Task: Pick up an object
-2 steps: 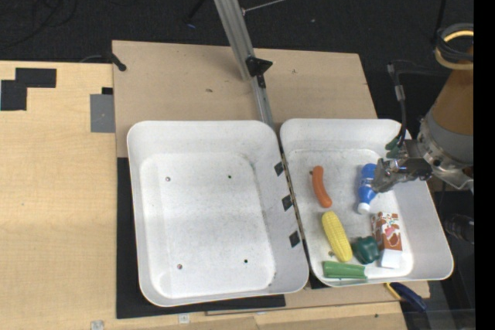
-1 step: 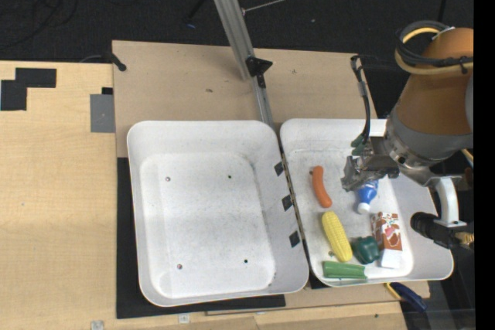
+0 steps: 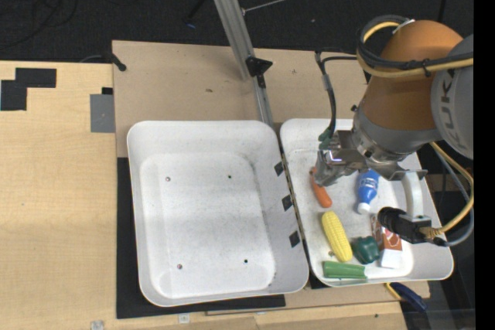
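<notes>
The table (image 3: 193,81) carries two white bins. The left bin (image 3: 209,212) is the larger. The right bin (image 3: 298,139) holds the objects. The arm (image 3: 406,81) stands above the right bin, with the jaws (image 3: 331,165) low over its upper left area. Jaw opening: cannot tell.

Objects in the right bin:
- yellow corn cob (image 3: 336,236), ribbed, at centre;
- green stick (image 3: 344,270), at the near edge;
- blue-and-white bottle (image 3: 366,192);
- orange carrot (image 3: 321,193), just below the jaws.
</notes>
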